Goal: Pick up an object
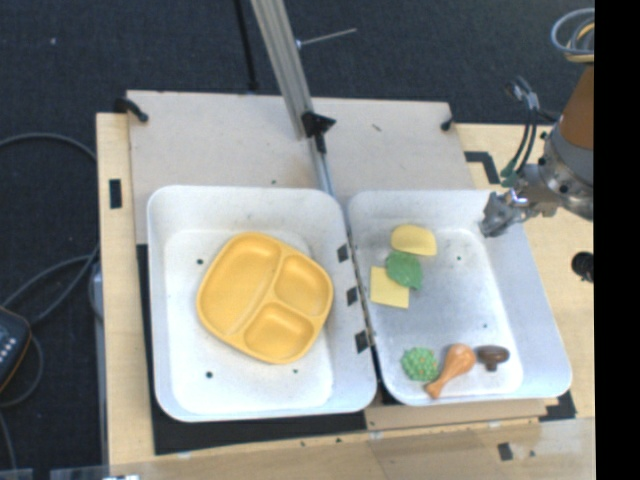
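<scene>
We're in approach: pincer at right bin's upper-right rim, grip state can't tell, nothing visibly held. Objs w/in the bin; nearest, yellow piece, lower left. Next: descend onto it.

A yellow three-compartment tray is lying in the left white bin, angled to its walls. A slanted aluminium rail is crossing the grey board behind both bins. Black cables are trailing over the dark carpet at the left.
</scene>
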Controlling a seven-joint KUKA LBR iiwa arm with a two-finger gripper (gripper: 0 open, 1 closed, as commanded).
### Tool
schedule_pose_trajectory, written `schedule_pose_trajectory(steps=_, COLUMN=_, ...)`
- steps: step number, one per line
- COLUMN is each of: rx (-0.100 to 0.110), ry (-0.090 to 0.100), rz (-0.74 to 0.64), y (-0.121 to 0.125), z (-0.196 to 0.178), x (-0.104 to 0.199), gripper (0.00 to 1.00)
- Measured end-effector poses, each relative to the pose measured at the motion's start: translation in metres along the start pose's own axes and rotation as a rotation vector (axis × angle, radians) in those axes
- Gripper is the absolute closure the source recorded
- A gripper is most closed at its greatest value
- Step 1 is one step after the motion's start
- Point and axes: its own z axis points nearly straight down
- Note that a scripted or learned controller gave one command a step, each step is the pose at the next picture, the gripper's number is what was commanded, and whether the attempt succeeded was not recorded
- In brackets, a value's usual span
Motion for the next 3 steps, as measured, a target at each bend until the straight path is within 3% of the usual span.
schedule_pose_trajectory(steps=1, rx=0.005, ry=0.001, rz=0.0, y=0.001, z=-0.02, x=-0.001, gripper=1.0)
schedule_pose_trajectory(steps=3, rx=0.007, ry=0.004, rz=-0.004, y=-0.016, z=-0.021, x=0.108, gripper=1.0)
